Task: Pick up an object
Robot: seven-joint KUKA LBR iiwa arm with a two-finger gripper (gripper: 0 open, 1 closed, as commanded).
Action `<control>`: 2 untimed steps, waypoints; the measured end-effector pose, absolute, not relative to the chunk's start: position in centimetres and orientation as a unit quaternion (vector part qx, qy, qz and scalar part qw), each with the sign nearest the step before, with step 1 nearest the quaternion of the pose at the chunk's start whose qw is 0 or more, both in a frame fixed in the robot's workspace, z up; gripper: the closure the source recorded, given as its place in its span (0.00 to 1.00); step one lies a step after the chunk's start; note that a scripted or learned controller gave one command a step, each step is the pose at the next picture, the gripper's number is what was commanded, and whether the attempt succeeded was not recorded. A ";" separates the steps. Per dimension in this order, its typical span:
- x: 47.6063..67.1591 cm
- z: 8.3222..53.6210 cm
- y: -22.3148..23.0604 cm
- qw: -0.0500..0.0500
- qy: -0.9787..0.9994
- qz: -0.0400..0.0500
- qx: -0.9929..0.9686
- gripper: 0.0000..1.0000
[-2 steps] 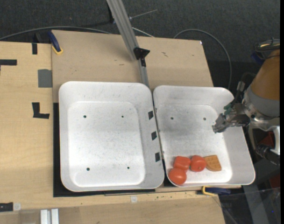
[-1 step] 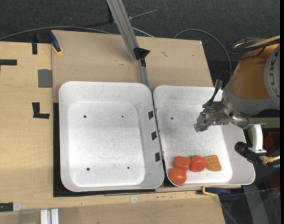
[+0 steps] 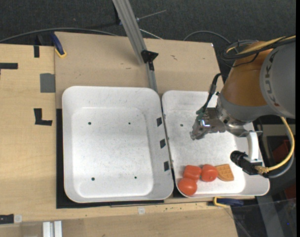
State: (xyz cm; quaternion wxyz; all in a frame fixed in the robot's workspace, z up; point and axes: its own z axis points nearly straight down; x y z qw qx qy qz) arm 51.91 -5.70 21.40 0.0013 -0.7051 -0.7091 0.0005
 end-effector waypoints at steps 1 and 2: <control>52.0 22.6 -0.5 0.001 -0.710 0.000 -0.704 1.00; 51.6 22.3 4.3 0.001 -0.709 0.001 -0.705 1.00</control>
